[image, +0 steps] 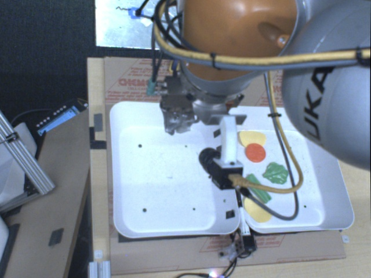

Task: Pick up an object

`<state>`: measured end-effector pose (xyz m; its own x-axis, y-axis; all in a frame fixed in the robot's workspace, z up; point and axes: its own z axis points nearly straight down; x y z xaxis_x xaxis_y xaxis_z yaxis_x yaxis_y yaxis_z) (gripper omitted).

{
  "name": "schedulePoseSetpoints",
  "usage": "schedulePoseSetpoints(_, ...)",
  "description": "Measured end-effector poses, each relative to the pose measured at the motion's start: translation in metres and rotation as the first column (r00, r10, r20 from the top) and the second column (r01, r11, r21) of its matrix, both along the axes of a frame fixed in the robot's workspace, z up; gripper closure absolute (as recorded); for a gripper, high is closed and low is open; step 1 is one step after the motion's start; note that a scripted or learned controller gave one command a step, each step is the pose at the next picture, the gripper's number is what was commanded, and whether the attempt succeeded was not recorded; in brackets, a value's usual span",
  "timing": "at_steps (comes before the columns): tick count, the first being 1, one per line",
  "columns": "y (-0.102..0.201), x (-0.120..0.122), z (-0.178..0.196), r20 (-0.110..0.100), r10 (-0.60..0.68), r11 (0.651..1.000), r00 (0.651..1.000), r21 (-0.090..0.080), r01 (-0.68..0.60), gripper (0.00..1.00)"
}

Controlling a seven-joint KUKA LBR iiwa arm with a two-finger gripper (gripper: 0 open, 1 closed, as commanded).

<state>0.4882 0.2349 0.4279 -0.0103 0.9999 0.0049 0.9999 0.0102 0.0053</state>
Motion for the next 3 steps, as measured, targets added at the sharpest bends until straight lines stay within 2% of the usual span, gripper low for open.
schedulePoseSetpoints(1, 0.0, 0.0, 0.011, 0.001, 0.004, 1.0, 1.0, 0.001, -0.004, 1.0)
schedulePoseSetpoints(2, -0.001, -0.002, 0.113, 0.007, -0.005, 1.0, 1.0, 0.002, 0.005, 1.0)
schedulePoseSetpoints(3, 0.0, -0.002, 0.119, -0.001, 0.0, 1.0, 1.0, -0.002, 0.0, 1.0)
